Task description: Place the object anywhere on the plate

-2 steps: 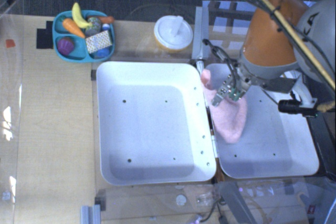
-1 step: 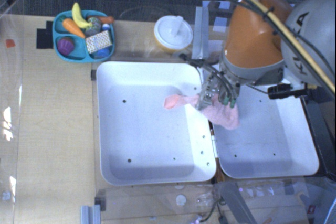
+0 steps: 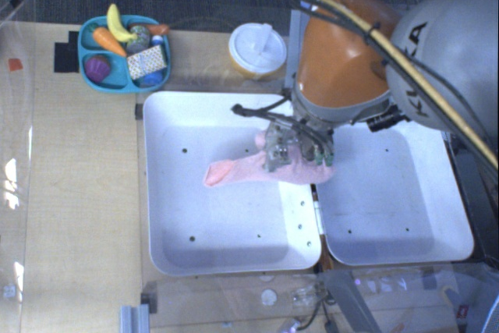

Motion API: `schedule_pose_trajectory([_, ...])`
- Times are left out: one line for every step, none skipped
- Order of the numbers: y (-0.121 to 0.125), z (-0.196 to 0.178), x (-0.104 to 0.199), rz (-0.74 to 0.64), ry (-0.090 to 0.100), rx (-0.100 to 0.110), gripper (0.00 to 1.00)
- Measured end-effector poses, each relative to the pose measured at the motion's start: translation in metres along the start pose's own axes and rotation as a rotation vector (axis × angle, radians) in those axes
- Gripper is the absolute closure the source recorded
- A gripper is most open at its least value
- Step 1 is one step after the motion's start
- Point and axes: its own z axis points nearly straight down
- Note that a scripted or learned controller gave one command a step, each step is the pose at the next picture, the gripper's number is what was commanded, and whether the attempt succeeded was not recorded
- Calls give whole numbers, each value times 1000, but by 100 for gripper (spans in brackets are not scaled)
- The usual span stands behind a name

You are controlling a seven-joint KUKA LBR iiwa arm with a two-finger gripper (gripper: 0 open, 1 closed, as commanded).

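Note:
A pink, floppy, elongated thing [image 3: 234, 170] lies in the left white bin [image 3: 187, 246]. It reaches from the bin's middle to the seam with the right bin [image 3: 405, 238]. My gripper [image 3: 290, 150] hangs straight over the pink thing's right half, at or just above its surface, and hides that part. The orange band and grey wrist [image 3: 343, 58] block the view from above. Small dark and greenish parts show at the gripper's tip. I cannot make out a separate object there.
A blue compartment tray [image 3: 87, 66] with toy food, including a banana and a carrot, sits on the wooden bench at the back left. A white-lidded yellow cup [image 3: 258, 49] stands behind the left bin. The arm's body covers the right bin's back part.

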Motion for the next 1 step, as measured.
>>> schedule_pose_trajectory([0, 0, 0, 1, 0, 0, 0])
